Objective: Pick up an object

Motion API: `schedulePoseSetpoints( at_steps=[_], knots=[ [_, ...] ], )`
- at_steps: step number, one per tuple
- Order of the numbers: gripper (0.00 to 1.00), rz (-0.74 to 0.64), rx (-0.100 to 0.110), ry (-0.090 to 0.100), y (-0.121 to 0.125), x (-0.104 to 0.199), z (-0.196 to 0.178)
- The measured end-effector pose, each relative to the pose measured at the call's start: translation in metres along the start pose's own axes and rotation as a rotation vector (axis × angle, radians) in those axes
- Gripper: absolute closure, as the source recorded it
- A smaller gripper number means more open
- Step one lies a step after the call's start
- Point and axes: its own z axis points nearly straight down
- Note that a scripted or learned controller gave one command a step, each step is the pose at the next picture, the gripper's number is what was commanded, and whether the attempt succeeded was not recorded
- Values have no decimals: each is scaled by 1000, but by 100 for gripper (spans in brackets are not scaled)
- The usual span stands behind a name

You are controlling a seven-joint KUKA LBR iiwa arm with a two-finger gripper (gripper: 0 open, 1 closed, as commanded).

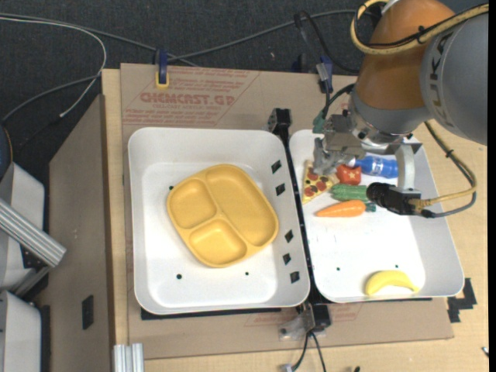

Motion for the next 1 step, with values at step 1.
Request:
schedulePoseSetpoints(
  at_steps=[1],
  knots=[
    [100,1,0,-1,-9,47,14]
  ],
)
